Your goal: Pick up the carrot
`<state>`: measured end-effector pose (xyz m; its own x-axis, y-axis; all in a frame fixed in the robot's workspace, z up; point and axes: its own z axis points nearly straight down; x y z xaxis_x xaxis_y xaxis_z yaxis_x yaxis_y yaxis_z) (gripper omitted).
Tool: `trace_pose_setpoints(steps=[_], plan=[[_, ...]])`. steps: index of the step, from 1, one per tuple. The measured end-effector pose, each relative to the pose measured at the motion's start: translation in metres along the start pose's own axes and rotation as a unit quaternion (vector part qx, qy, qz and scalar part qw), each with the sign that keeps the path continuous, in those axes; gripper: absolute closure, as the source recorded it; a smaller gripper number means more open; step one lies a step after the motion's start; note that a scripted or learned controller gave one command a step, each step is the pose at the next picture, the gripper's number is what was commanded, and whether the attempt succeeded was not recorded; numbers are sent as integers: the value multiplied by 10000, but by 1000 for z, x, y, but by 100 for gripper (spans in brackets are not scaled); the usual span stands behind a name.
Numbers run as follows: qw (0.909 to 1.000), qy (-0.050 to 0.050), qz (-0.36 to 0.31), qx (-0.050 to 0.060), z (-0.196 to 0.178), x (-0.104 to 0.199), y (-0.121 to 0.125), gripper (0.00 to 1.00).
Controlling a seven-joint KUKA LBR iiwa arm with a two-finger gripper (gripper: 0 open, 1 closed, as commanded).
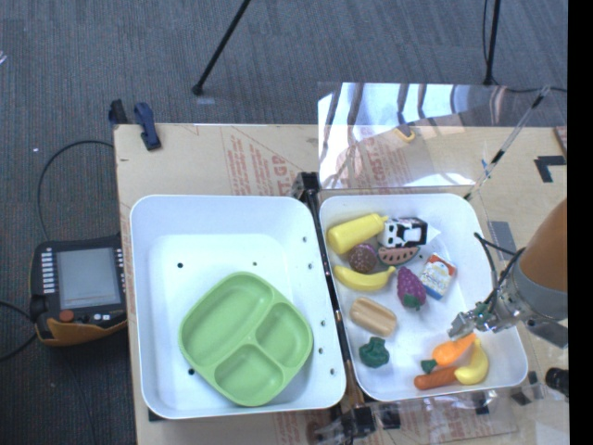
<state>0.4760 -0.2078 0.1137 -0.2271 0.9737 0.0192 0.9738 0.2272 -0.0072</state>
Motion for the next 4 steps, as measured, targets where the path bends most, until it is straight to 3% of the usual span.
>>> trace_pose_setpoints(steps=[1, 2, 3, 4], plan=[[9972, -53, 749, -20, -30, 107, 25, 100], [9988, -71, -489, -4, -24, 56, 12, 100], [9998, -76, 156, -20, -40, 81, 18, 100], [9998, -78, 156, -17, -40, 80, 18, 0]])
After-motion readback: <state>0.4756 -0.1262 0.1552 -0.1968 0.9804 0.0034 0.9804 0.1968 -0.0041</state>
